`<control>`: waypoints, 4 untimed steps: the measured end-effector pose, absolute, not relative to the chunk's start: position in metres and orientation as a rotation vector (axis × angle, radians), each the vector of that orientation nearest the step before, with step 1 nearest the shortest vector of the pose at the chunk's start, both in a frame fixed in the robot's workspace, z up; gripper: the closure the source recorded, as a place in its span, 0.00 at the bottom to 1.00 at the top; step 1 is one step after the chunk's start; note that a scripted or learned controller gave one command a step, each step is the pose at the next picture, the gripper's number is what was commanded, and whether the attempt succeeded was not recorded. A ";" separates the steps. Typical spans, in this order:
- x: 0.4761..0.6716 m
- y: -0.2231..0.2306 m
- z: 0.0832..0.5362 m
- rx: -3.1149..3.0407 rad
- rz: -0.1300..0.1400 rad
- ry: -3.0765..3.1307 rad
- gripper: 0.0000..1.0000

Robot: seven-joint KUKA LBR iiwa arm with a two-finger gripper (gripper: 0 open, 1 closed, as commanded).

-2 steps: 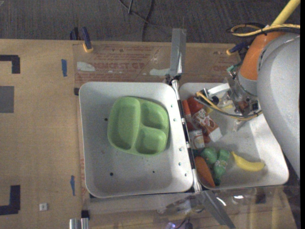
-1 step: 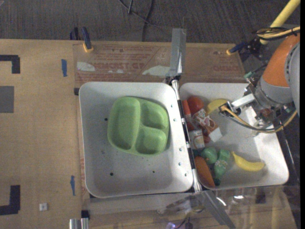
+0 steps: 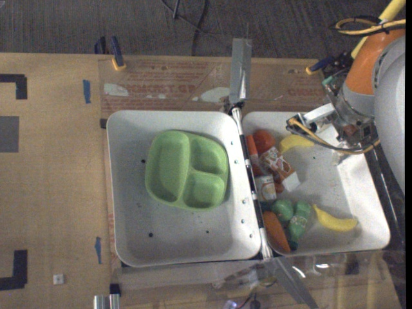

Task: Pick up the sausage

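Bins: two white bins are sitting side by side on the bench, the left bin and the right bin, touching along a shared middle edge.
Plate: one green divided plate is lying in the left bin, near its middle, with three compartments showing.
Sausage: one reddish sausage is lying in the right bin, close to the dividing wall at the far end, just beside a small carton.
Bananas: two are lying in the right bin; one banana is resting near the sausage at the far side, the other banana is lying toward the near right corner.
Carrot: one orange carrot is lying against the dividing wall at the near end.
Green items: a cluster of green pieces is sitting between the carrot and the near banana; their count is hard to tell.
Arm: one grey arm with an orange band is reaching in from the right, over the far right part of the right bin.
Gripper: one gripper is hovering well apart from the sausage; how it is set cannot be told.
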State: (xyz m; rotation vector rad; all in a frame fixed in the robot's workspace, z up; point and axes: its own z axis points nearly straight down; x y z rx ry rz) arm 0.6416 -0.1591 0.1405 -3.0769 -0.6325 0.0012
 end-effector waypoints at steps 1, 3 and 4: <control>0.586 -0.118 0.122 -3.093 0.006 -0.528 0.00; 0.656 -0.122 0.147 -3.101 -0.001 -0.501 0.00; 0.655 -0.129 0.177 -3.106 -0.001 -0.470 0.00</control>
